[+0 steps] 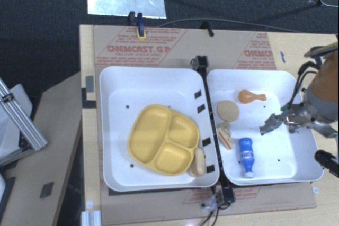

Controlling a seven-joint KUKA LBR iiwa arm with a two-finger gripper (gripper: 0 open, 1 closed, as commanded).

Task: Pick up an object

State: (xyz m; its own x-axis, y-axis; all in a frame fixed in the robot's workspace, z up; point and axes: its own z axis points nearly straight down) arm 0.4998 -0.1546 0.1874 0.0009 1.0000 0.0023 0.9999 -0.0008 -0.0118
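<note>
Blue bottle point(246, 155) lay nearest gripper point(269, 125); finger state unclear; best approached squarely across body, clear of bin wall point(265, 181).

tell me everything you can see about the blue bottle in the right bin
The blue bottle is small and looks like plastic, bright blue with a white cap end and a pale label patch on its body. It lies on its side on the floor of the right bin, toward the near-left part, its long axis running roughly front to back. It sits just right of the sandwich-like piece; whether they touch is unclear. The gripper hangs apart from it, up and right.
</note>
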